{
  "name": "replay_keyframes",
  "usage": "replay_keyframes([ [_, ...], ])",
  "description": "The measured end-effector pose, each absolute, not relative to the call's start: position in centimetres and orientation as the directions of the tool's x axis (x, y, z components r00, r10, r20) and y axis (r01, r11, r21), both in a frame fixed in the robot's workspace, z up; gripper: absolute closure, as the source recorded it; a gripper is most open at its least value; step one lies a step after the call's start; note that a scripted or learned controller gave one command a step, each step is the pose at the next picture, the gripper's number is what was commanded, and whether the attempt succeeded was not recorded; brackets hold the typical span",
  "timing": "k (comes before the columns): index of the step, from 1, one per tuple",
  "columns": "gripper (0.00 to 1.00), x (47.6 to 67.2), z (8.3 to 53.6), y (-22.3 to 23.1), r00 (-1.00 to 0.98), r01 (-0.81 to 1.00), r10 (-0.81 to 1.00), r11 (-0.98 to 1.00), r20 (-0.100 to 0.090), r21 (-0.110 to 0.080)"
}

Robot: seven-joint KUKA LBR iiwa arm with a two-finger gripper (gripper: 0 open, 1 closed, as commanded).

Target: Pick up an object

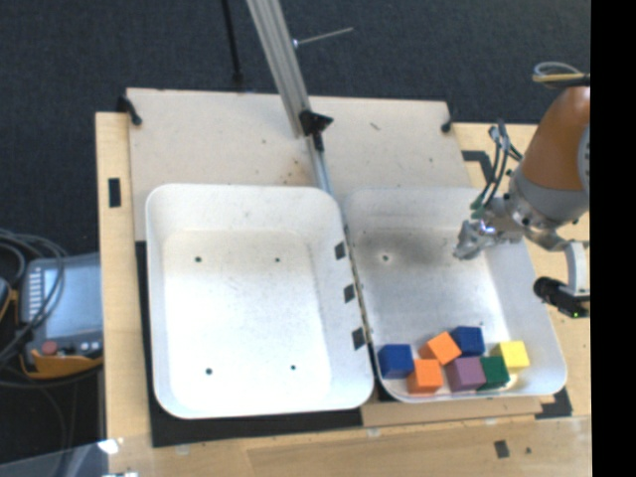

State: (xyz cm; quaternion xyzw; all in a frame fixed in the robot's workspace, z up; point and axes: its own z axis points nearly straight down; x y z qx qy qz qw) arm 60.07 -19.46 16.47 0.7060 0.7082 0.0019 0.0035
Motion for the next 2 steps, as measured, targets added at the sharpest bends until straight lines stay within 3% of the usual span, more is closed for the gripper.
replay_keyframes([
  [1,1.0,60.2,21.8,-19.6,-0.004,1.0,1.0,0.004,-0.003,0.008],
  [2,1.0,60.5,23.2,-13.9,-0.008,1.0,1.0,0.008,0.001,0.004],
])
